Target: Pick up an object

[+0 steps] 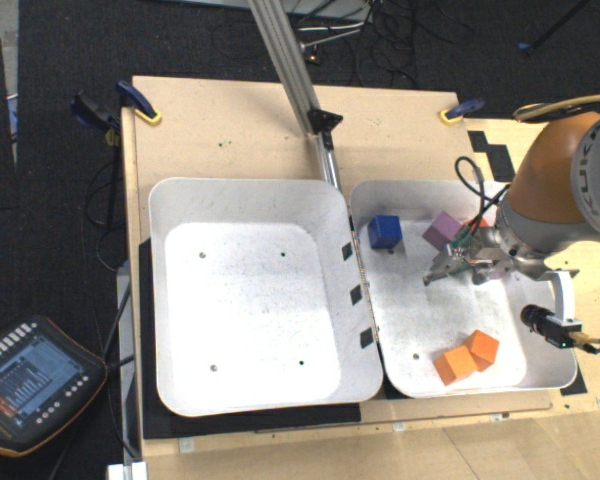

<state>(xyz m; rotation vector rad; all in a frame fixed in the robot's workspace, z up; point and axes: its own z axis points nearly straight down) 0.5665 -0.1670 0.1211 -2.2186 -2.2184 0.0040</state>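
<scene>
Over the right-hand shallow white bin (540,373) the grey arm with its orange band (555,183) reaches in from the right, and its gripper (458,263) hangs low near the bin's upper middle. We cannot tell how wide the gripper stands — its metal parts blur together from this height — and we see nothing held in it.

Candidate things lie all in this bin. A small purple block (442,231) sits just beside the gripper, on its upper left, close enough that we cannot say whether they touch. A blue cube (385,232) rests near the bin's left wall, apart from the gripper. Two orange blocks (469,357) lie touching each other toward the bin's near edge, well apart from the arm. The left-hand white bin (170,268) shows just its speckled floor.

We judge the step in hand to be the approach: the arm is down among the things but no lift has begun. The purple block looks the likeliest target. The next move calls for centring on it, closing squarely on two opposite faces, then rising straight — the block sits tilted, so it may slip aside.

Of writing, we read none; the handheld pendant with its lit screen (25,383) at lower left is too small to make out.
</scene>
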